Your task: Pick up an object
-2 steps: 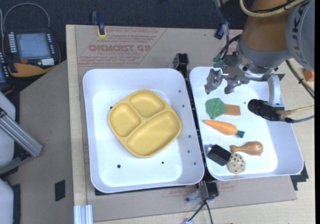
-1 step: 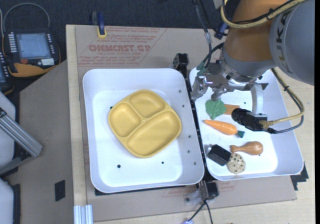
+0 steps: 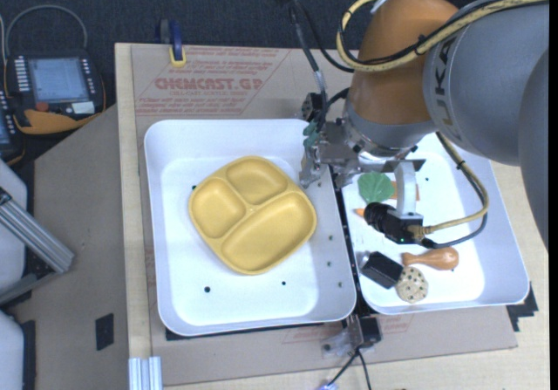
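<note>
A yellow three-compartment plate [image 3: 253,214] lies in the middle of the left white bin [image 3: 174,231]. The right bin [image 3: 488,279] holds a green leaf-shaped piece [image 3: 375,185], a thin orange piece [image 3: 410,194], a small black block [image 3: 381,269], an orange-brown drumstick shape [image 3: 433,258] and a beige round slice with holes [image 3: 411,285]. My gripper [image 3: 312,166] hangs low over the divide between the two bins, just beyond the plate's far right rim. The wrist and orange band [image 3: 397,48] hide much of the right bin's far half.
A cardboard sheet [image 3: 218,83] lies under both bins. At the far left, off the bench, a pendant with a screen [image 3: 57,83] rests. Cables [image 3: 453,222] loop from the wrist across the right bin.
</note>
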Motion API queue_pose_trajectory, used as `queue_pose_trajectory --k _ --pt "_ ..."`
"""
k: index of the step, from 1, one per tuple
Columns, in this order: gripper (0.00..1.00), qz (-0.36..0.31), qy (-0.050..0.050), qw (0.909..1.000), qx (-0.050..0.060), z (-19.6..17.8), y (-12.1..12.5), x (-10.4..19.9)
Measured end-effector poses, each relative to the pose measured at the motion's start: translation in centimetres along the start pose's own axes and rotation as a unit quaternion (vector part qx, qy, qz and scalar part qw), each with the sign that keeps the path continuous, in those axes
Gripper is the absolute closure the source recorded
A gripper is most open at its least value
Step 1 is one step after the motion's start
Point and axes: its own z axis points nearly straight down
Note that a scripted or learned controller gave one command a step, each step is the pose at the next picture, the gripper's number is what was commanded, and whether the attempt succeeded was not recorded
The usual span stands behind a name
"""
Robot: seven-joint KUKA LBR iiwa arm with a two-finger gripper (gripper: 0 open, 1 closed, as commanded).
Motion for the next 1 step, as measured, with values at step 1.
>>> queue_pose_trajectory --k 1 --pt "0.00 0.002 -0.001 1.0000 -0.001 -0.10 0.07 -0.31"
